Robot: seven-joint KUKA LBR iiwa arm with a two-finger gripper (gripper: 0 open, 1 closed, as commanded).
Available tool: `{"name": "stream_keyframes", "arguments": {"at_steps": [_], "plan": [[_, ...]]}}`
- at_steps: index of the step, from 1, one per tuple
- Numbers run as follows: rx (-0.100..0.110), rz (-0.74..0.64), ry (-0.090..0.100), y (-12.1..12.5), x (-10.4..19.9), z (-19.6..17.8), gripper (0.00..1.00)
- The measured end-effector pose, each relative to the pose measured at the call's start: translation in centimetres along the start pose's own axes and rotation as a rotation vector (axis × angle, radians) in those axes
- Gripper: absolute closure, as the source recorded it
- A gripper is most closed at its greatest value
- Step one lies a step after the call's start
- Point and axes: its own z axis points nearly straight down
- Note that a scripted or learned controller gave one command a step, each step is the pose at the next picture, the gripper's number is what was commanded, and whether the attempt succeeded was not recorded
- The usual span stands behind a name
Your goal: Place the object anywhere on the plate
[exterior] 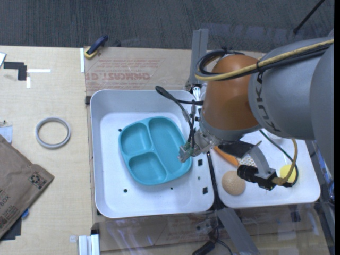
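Blue divided plate (143,142) lies flat and askew near the middle of the left bin (106,163). Claw (186,152) sits at the plate's right rim. Spread or pressed together: cannot tell, nor whether it carries anything. Right bin (300,190): tan ball (232,183) near the front left corner, orange stick (225,153) just behind it, partly under the arm. Bench (53,89), left of the bins: tape ring (53,132), brown package (16,187) at the edge.
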Motion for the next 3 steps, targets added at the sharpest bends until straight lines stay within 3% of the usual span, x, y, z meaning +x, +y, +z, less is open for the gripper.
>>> {"name": "stream_keyframes", "arguments": {"at_steps": [1,2,3], "plan": [[-0.002,-0.073,-0.001,9.1,-1.5,8.4,1.00],[-0.003,-0.397,-0.002,6.0,-3.6,-0.1,1.00],[-0.002,-0.498,-0.001,-1.0,-14.0,-0.1,1.00]]}}
